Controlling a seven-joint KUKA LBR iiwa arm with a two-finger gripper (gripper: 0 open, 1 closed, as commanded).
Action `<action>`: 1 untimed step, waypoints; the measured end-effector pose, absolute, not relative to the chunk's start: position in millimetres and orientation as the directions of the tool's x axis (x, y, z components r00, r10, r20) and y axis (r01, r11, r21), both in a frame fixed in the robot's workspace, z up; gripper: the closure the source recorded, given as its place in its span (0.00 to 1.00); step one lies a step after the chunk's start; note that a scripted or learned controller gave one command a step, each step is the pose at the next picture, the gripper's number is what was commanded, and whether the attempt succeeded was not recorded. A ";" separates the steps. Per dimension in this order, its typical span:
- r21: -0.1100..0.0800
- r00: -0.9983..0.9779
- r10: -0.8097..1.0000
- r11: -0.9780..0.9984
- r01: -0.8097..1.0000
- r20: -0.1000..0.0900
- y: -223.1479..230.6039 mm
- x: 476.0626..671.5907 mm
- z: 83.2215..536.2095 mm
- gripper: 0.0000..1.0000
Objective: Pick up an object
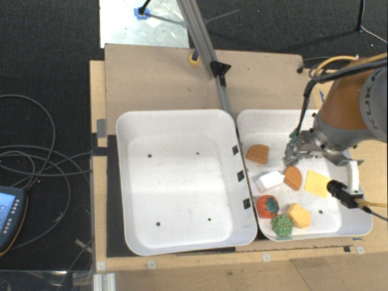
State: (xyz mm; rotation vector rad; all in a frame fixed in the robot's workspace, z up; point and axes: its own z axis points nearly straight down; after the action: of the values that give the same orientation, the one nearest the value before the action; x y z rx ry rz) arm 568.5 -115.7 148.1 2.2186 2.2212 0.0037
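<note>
Two white bins sit side by side on the bench. The left bin (176, 180) has nothing but a few small dark dots on its floor. The right bin (267, 121) has all the toys in it.

The grey arm (351, 111) with its orange band reaches in from the right, over the right bin. Its pincer (293, 153) points down near the middle of that bin. How wide it stands and whether it has hold of anything cannot be told; it looks dark and small here.

Just under the pincer lies a small brown oval thing (293, 178), like a bread roll. It is the closest toy to the pincer, right beside its tip. To the left of the pincer is another brown piece (257, 154), near the wall between the bins. A white block (271, 179) lies just beside the brown oval, on its left. A yellow flat slice (316, 183) lies on its right, partly under the arm.

Nearer the front edge are a red tomato (267, 206), a green bumpy bunch (281, 225) and an orange-yellow chunk (299, 215). These three sit close together, well apart from the pincer.
</note>
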 end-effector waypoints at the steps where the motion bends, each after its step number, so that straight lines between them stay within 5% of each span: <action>1: 0.007 -0.005 1.000 0.005 1.000 -0.002 -118.7 579.3 197.7 1.00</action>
State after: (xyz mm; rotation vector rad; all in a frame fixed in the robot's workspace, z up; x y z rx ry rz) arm 579.3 -118.7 197.7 2.2118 2.2225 0.0060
